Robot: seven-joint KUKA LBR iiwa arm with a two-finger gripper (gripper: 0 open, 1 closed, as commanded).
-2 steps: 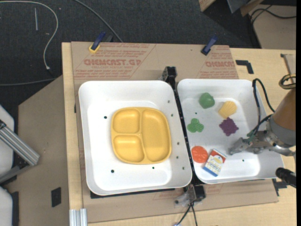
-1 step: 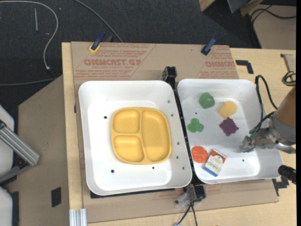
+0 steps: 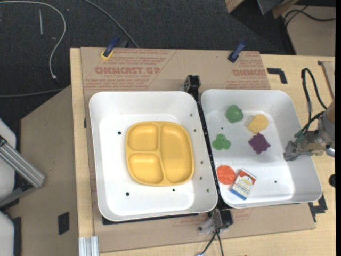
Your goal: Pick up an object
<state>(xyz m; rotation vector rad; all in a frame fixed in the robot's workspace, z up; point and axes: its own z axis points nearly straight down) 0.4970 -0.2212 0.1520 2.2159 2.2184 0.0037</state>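
The right bin (image 3: 282, 188) holds several small objects. A green lump (image 3: 233, 113) lies at the back, with a yellow piece (image 3: 258, 123) to its right. A green clover-shaped piece (image 3: 220, 142) and a purple piece (image 3: 259, 143) sit in the middle. Near the front lie an orange-red round piece (image 3: 226, 174) and a small white, red and blue box (image 3: 244, 184). My gripper (image 3: 294, 149) sits low at the bin's right wall, to the right of the purple piece and apart from it. Nothing shows between its tips.
The left bin (image 3: 106, 159) carries a yellow divided plate (image 3: 159, 153). A black clamp (image 3: 192, 83) sits between the bins at the back. Cables run along the bench's right edge (image 3: 310, 97). Blue clips (image 3: 111, 48) hold the cardboard sheet at the back.
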